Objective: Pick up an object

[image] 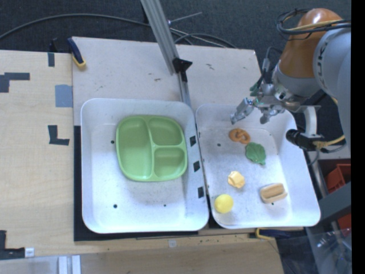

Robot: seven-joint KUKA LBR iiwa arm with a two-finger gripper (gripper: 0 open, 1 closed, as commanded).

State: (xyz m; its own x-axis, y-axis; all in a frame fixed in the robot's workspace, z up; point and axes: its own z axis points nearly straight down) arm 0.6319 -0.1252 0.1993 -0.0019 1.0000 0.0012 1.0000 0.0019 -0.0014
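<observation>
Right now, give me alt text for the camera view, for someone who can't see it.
The arm's claw hovers open above the right bin, over an orange pretzel-like toy, a green leaf, two yellow pieces and a hotdog toy. The left bin holds a green divided plate.

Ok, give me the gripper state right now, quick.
Gripper: open, holding nothing, above the right bin near the orange pretzel-like piece.
</observation>
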